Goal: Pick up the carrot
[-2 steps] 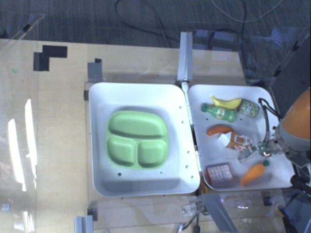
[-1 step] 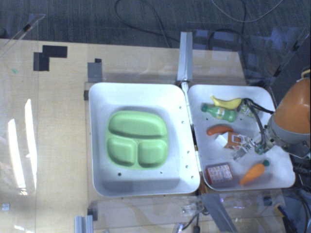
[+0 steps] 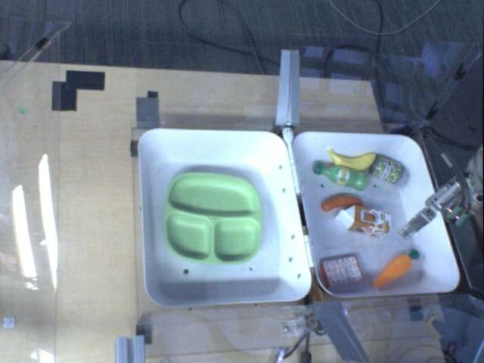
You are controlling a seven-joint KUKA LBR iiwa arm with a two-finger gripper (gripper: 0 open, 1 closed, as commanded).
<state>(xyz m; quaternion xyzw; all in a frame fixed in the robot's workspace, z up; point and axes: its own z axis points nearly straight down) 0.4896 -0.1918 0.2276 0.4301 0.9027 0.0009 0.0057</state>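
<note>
The carrot (image 3: 395, 270) lies in the lower right of the frame, on the floor of the right-hand white bin (image 3: 446, 274), near that bin's lower right corner. It is a small toy vegetable with a bright orange tapered body and a short green top. It lies on a slant, its green top pointing to the upper right and its narrow tip to the lower left. Nothing touches it.

The gripper (image 3: 412, 228) hovers just above and to the right of the carrot, reaching in from the right edge of the frame. Its fingers appear slightly spread, and nothing sits between them. To do this step well, the gripper likely needs to move down and a little left until it is centred over the thick orange middle, turn so its fingers close across the carrot's width rather than along its length, then descend and close. Gripping near the tapered tip would risk the carrot slipping out.

Just left of the carrot lies a flat reddish packet (image 3: 342, 271). Higher in the same bin are a small white and orange carton (image 3: 370, 221), a red sausage shape (image 3: 342, 202), a green bottle (image 3: 342, 175), a yellow banana (image 3: 352, 159) and a green can (image 3: 386, 170). All lie well apart from the carrot.

The left-hand white bin (image 3: 155, 225) holds a light green divided tray (image 3: 214, 216). Both bins rest on a pale wooden bench (image 3: 76, 203).
</note>
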